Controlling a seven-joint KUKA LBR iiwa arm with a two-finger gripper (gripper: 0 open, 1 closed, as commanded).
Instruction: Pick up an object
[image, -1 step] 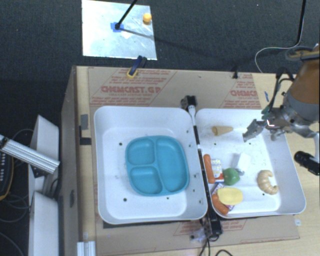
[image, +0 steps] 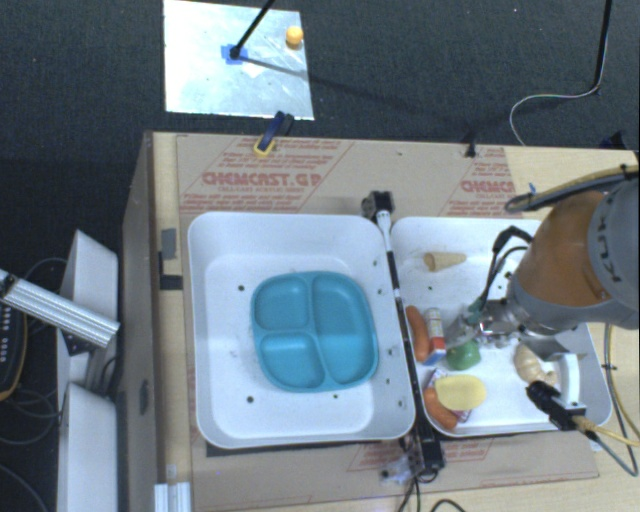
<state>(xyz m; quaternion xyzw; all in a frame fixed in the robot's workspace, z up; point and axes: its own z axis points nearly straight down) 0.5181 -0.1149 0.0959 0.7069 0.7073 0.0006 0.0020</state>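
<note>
Yellow fruit (image: 460, 391) lies nearest; green ball (image: 463, 353) sits beneath the claw (image: 478, 325), its state indeterminable. Recommend centring squarely over ball, clear of carrot (image: 418, 333) left.

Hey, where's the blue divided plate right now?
In the camera view, the blue divided plate lies in the middle of the left bin, across the divider from the right bin with the toy food.
</note>
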